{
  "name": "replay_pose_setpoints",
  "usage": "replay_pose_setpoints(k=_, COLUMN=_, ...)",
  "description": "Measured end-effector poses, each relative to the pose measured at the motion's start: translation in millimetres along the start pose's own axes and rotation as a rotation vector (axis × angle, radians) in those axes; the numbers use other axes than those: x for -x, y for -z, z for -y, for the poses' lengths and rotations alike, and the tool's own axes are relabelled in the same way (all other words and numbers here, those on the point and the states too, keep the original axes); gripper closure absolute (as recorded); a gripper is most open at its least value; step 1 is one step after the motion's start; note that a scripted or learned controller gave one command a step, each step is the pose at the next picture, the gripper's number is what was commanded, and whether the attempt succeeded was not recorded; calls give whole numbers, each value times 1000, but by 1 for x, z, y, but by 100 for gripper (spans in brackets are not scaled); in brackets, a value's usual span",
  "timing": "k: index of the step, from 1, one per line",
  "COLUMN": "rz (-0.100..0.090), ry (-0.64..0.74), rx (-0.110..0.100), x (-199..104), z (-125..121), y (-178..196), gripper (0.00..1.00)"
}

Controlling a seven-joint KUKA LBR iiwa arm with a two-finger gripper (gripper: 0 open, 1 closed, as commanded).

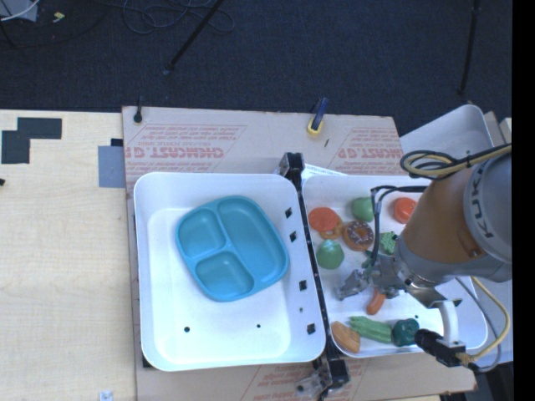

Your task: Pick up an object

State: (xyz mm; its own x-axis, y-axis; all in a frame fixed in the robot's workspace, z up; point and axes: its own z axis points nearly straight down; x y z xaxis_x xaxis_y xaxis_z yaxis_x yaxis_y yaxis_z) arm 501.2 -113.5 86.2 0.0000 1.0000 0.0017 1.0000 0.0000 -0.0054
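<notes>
The right-hand shallow white bin (334,192) holds a scatter of small toy foods. A round orange-red piece (324,220) lies near its upper left, with a green ball (329,255) just below it at six o'clock and a brown ring-shaped doughnut (359,235) at about four o'clock from the orange-red piece. A green rounded piece (362,208) sits at twelve o'clock from the doughnut, and an orange-red disc (405,209) lies at three o'clock from that, partly behind the arm. Along the bin's lower edge rest a tan bun-like piece (344,336), a long green vegetable (371,329) and a dark green ball (405,332).

The grey two-finger gripper (355,285) hangs low over the bin's middle, at five o'clock from the green ball, a small orange piece (376,302) just beside it. Whether its fingers are spread or closed, or grasp anything, cannot be told.

The left-hand white bin (159,324) carries a blue three-compartment plastic plate (231,246). Both bins sit on a brown cardboard sheet (201,144).
</notes>
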Motion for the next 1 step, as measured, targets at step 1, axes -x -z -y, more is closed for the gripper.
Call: replay_pose_setpoints(k=1, rz=0, ry=-9, rx=0, x=2, z=0, y=11, gripper=100)
